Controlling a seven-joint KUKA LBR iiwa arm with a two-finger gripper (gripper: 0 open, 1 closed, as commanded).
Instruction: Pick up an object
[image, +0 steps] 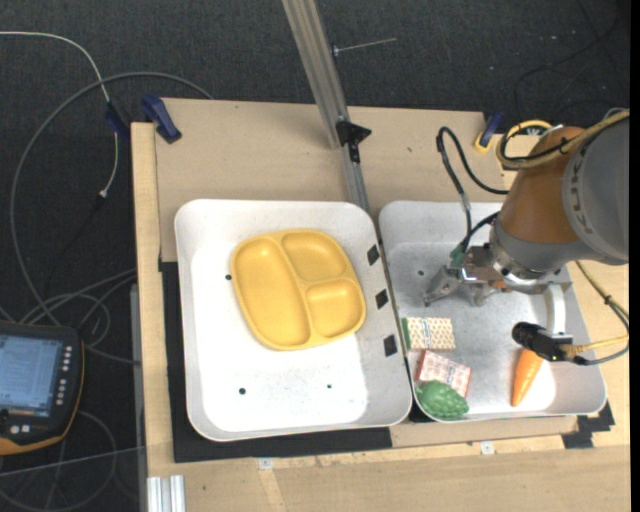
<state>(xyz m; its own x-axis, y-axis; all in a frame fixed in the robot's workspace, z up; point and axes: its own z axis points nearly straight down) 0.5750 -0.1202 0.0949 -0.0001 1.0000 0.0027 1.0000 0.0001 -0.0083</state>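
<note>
Black carpet strewn with cables surrounds my tan wooden bench (250, 140). The left shallow white bin (200, 400) holds a yellow three-compartment plastic plate (297, 288). In the right white bin (400, 225), my gripper (447, 283) hovers, fingers apart, clasping nothing, above a patterned small packet (430, 332), green plastic vegetable (442, 400) and orange toy carrot (525, 377).

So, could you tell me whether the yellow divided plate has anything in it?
Empty: the yellow divided plate shows three bare compartments.
</note>
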